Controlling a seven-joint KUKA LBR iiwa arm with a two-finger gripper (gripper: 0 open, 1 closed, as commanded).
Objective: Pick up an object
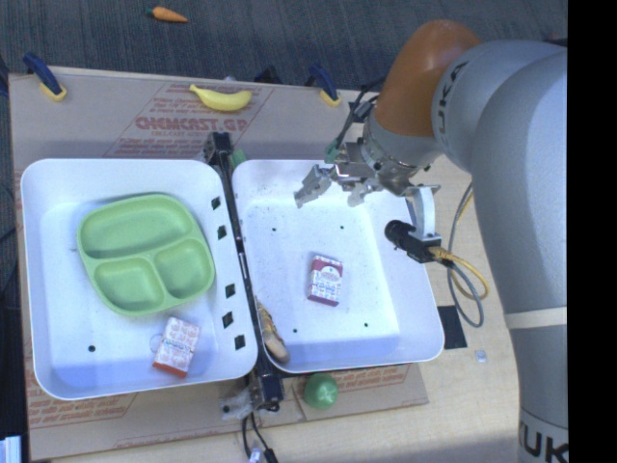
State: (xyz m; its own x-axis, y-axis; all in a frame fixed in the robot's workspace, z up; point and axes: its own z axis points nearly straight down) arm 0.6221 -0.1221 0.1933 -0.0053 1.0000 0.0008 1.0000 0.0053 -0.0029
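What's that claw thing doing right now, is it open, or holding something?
Two-finger metal gripper: jaws open, nothing between them, poised over the far end of the right shallow white bin.

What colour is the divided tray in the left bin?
Light green. The divided tray shows plainly in the camera view, lying in the left bin.

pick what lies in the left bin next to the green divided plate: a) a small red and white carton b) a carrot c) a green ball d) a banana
a, a small red and white carton lies in the left bin just below the green divided plate.
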